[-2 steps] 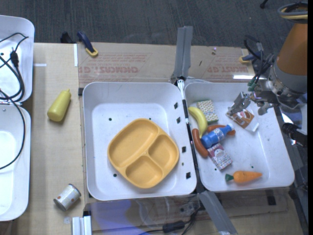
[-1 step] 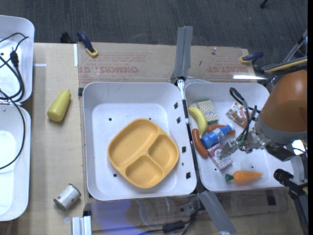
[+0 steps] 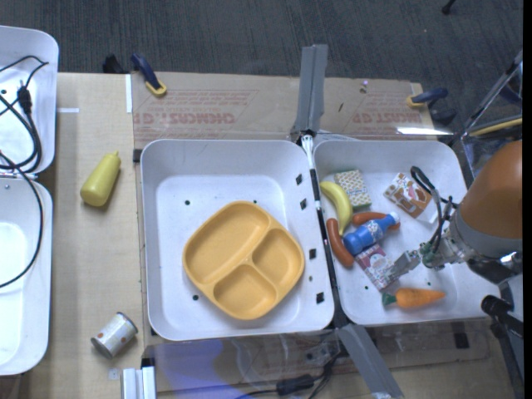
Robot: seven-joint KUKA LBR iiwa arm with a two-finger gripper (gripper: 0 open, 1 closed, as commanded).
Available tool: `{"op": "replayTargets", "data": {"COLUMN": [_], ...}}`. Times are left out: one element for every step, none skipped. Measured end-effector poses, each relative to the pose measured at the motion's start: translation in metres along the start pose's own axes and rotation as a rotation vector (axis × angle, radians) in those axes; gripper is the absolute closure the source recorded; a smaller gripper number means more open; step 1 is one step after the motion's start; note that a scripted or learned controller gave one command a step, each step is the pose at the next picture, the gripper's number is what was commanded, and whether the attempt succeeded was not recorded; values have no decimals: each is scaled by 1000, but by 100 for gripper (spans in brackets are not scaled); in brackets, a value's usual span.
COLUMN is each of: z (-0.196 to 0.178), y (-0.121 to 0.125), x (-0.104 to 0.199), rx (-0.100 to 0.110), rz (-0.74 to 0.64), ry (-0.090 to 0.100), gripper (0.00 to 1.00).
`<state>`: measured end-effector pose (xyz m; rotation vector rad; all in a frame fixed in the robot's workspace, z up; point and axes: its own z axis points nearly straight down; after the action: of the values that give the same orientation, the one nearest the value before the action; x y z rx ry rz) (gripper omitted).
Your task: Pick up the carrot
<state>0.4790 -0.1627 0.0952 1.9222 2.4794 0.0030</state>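
Note:
The carrot (image 3: 416,298), orange with a green tip at its left end, lies flat near the front edge of the right bin (image 3: 465,310). My gripper (image 3: 407,262) reaches in from the right and hangs just above and behind the carrot, close to a red-and-white packet (image 3: 378,268). Nothing is visibly held by it. The grey arm with its orange band (image 3: 499,191) covers the bin's right side.
The right bin also holds a banana (image 3: 335,199), a checkered box (image 3: 355,187), a red sausage (image 3: 339,242), a blue bottle (image 3: 368,235) and a snack packet (image 3: 408,194). A yellow divided plate (image 3: 243,260) lies in the left bin. A mustard bottle (image 3: 100,179) and a can (image 3: 114,334) lie on the bench.

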Motion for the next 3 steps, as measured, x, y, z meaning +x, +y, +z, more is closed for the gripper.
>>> {"op": "replayTargets", "data": {"z": [0, -31, 4], "y": [-8, -14, 9], "x": [-37, -52, 40], "rx": [-4, 2, 4], "rz": [-444, -457, -507], "ry": [-3, 2, 4], "gripper": [0, 0, 0]}}
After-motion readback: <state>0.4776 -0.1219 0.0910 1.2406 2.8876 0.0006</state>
